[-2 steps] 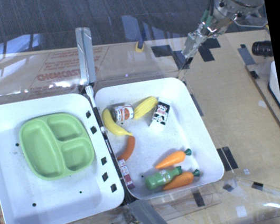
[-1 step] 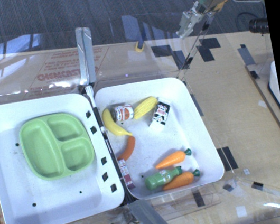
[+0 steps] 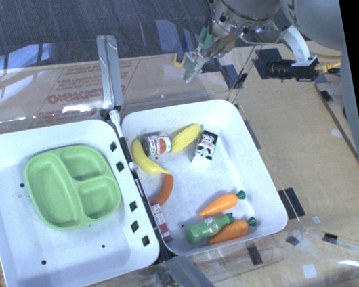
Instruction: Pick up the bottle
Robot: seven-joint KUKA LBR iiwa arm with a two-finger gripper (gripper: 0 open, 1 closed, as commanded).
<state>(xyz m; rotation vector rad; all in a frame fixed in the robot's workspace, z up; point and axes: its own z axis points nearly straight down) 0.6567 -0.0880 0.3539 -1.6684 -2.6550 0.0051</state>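
Gripper (image 3: 194, 63) well apart from bottle (image 3: 209, 227) (right bin (image 3: 255, 160)).

Left bin (image 3: 8, 224): holds a sectioned tray (image 3: 72, 186), set toward its far left part.
Right bin (image 3: 255, 160): just beside the left bin, on the tabletop (image 3: 303, 145).
Far end of right bin: banana (image 3: 143, 161) at left, can (image 3: 158, 145) touching it, corn (image 3: 186, 137) right of the can, small carton (image 3: 204, 146) right of the corn.
Left wall of right bin: sausage (image 3: 163, 190) below the banana.
Near end of right bin: bottle (image 3: 208, 228) lying flat, one carrot (image 3: 220, 203) behind it, another carrot (image 3: 232, 231) touching its near right side.
Gripper (image 3: 194, 62): above the tabletop, beyond the right bin's far edge.
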